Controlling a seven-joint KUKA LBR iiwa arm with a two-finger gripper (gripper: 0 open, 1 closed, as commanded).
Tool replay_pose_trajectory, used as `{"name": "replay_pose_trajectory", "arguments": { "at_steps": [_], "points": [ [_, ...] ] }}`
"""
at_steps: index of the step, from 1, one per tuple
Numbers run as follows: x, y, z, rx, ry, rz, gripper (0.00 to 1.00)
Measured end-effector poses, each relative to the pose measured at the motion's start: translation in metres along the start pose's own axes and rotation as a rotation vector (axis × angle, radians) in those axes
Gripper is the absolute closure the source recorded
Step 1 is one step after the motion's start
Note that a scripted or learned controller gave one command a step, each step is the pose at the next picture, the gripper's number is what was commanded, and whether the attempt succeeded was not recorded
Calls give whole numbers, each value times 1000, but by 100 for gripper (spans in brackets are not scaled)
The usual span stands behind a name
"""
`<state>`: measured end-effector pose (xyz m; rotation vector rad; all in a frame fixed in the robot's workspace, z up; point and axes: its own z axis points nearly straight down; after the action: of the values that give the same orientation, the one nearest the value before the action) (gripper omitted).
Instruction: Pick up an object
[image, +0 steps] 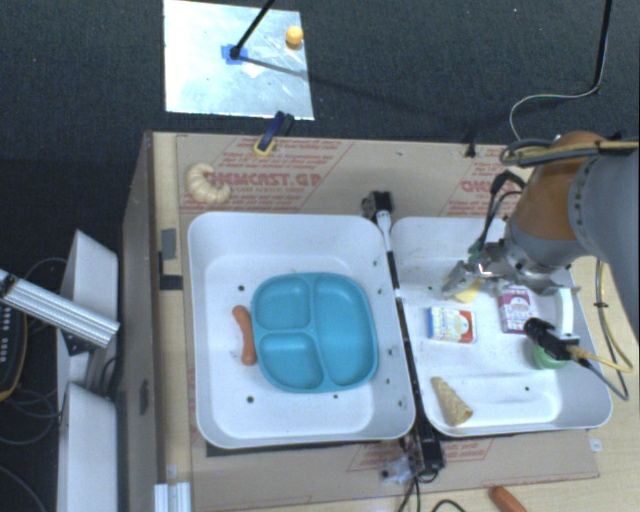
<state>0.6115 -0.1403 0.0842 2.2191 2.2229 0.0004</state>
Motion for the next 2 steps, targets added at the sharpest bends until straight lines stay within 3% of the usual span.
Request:
{"name": "replay_pose_trajectory", "arguments": {
  "at_steps": [1, 2],
  "points": [
    [0, 3, -14, -10, -2, -2, 100],
    [0, 2, -12, -5, -1, -2, 0]
  ]
}}
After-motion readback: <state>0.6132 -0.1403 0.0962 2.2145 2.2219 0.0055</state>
